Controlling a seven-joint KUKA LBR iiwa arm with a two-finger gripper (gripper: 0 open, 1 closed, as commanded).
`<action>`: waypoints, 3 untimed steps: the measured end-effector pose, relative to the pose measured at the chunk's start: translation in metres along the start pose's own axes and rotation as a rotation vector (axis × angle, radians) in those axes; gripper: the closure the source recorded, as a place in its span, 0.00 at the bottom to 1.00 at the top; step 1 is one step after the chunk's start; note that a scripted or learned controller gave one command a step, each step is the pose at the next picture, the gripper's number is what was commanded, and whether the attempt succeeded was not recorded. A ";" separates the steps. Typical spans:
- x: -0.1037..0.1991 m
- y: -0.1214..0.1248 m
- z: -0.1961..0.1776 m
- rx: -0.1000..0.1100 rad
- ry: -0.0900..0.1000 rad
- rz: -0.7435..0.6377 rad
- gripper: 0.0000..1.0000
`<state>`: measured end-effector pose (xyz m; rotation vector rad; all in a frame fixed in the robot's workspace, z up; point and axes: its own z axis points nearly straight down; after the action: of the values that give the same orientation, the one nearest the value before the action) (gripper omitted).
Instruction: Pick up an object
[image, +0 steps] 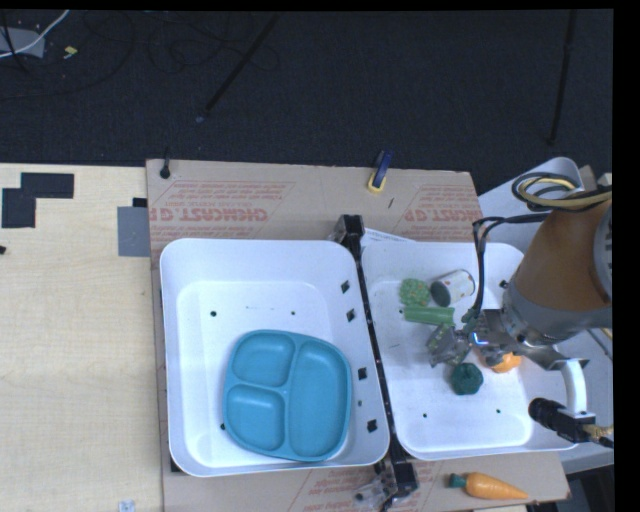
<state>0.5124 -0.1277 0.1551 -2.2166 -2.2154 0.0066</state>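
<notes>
The gripper (452, 345) is low in the right bin (440, 440), reaching in from the right under the arm's (560, 275) orange band and grey wrist. It looks like a dark grey metal cluster among the objects, and whether it has closed on anything or how far it is spread cannot be told at this size. It sits just below a light green block (428, 315) and seems to touch it, or nearly so. A dark green round object (465, 379) lies just below and right of the gripper. A small orange piece (505, 364) shows just right of that, partly under the wrist. Above the block are a green bumpy object (414, 292) and a white cup (452, 288) on its side. The left bin (190, 300) holds a blue divided plate (288, 395), lying flat. Both bins rest on a cardboard sheet (260, 205) on the table (70, 360). A toy carrot (488, 487) lies on the cardboard below the right bin. A blue and yellow clamp (379, 172) grips the sheet's far edge.
</notes>
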 end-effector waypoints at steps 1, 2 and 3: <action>0.010 -0.007 0.055 0.001 0.001 0.000 0.00; 0.011 -0.008 0.069 -0.003 0.000 0.001 0.00; 0.010 -0.007 0.057 -0.004 0.000 0.007 1.00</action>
<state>0.5049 -0.1175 0.0982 -2.2264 -2.2099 0.0015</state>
